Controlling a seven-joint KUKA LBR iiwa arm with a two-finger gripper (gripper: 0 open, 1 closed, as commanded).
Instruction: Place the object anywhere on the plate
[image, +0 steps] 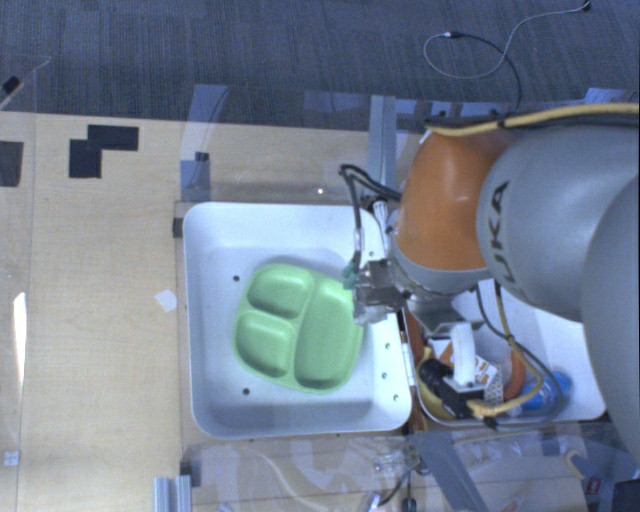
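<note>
1. The left bin (212, 262) holds a green plate (300, 312) lying flat on its floor. The plate is divided into three compartments: two smaller ones on its left and one long one on its right.
2. The gripper (368, 298) hangs over the right edge of the plate, above the long compartment and close to the wall shared by the two bins. The wrist blocks the view from above, so it cannot be told whether the gripper is spread or closed, or whether it carries anything.
3. The arm (560, 230) reaches in from the right. Its orange band (445, 210) sits directly above the gripper, and its grey body covers much of the right bin (568, 345).
4. The loose things lie in the right bin, apart from the plate: a white-and-orange item (465, 352), a reddish-brown item (515, 368) and a blue item (555, 390), clustered near the front wall. Which of them is the task's object cannot be told.
5. Both bins rest on a pale wooden bench (90, 300), which bears black markings (100, 150) at upper left.
</note>
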